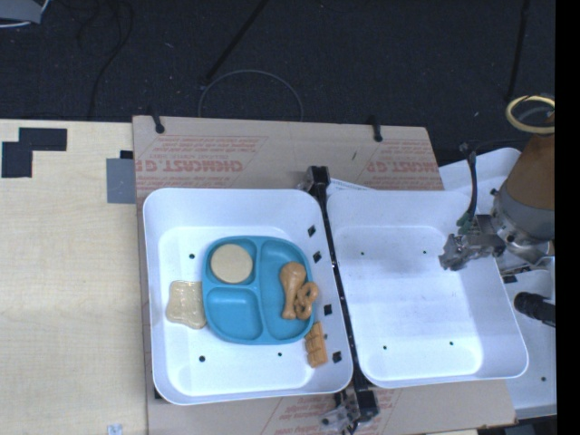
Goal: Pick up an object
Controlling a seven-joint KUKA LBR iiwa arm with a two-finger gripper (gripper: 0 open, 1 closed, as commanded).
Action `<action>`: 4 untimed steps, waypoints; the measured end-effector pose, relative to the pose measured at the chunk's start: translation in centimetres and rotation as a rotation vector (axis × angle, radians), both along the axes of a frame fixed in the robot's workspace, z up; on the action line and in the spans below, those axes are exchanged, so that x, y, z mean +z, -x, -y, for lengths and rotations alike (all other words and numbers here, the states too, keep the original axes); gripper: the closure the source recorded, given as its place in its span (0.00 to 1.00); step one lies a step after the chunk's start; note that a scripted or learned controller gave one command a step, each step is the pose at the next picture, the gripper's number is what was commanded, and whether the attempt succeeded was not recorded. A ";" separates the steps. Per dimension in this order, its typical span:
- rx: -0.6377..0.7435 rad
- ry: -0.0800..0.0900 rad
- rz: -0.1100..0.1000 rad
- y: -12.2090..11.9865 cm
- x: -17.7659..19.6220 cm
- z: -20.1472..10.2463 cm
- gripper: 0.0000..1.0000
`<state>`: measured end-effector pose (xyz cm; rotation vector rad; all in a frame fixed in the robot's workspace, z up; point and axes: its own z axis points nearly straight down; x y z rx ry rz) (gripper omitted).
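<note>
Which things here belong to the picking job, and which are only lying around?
For the job:
- pincer
- round cookie
- drumstick piece
- pale toast piece
- small brown piece
- blue divided plate

Just lying about:
- left bin
- right bin
- cardboard sheet
- black cables

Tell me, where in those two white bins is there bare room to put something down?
The right bin has open floor from the divider to the pincer at its right wall. The left bin is crowded: a blue tray holding a round cookie and pretzel pieces, a tan piece on its left, another at its lower right. Only narrow strips along its top and bottom walls are bare.
</note>
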<state>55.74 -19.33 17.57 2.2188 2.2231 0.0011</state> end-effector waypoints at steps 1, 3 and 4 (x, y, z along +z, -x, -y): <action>0.000 0.001 0.001 -0.1 4.3 0.5 1.00; 0.001 -0.002 -0.004 0.7 10.7 -4.5 1.00; 0.002 -0.002 -0.004 0.9 10.9 -10.0 1.00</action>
